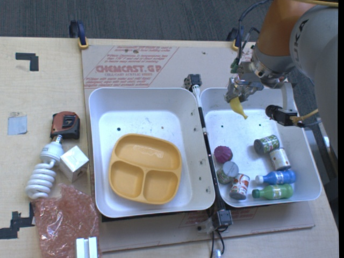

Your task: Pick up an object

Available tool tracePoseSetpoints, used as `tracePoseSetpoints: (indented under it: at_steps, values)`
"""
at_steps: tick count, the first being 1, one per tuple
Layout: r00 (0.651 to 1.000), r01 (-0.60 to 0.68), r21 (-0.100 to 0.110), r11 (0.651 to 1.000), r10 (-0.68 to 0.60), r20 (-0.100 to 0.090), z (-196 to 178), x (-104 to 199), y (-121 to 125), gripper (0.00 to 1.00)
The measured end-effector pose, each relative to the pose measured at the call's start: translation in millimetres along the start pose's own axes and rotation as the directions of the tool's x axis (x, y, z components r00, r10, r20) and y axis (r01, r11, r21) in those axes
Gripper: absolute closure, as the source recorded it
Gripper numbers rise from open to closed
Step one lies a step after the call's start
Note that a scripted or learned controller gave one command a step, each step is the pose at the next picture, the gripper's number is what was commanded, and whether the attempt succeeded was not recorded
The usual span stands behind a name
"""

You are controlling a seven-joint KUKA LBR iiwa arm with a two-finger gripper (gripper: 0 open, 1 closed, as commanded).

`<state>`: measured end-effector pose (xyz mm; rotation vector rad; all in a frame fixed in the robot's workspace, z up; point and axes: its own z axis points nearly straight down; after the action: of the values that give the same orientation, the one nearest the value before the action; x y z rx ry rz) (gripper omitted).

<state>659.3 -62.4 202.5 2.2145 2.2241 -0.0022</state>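
My gripper (236, 95) hangs over the back left corner of the right bin (312, 195), shut on a small yellow object (238, 109) that dangles below its fingers, raised off the bin floor. On the floor of that bin lie a purple ball (223, 153), a grey-lidded can (229, 172), a red and white can (240, 186), a green can (266, 144), a silver can (279, 158), a blue bottle (278, 177) and a green bottle (274, 192).
The left bin (99, 144) holds a yellow divided plate (145, 168). Left of the bins, on the bench, lie a tape measure (65, 125), a spiral light bulb (45, 168), a white cube (74, 160) and a pink plastic bag (64, 219).
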Motion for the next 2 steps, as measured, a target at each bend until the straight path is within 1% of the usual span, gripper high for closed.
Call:
tracePoseSetpoints:
  at_steps: [2]
  values:
    - [1.000, 0.004, -0.001, 1.000, -0.004, 0.004, -19.4, -0.8, 0.7, 1.00]
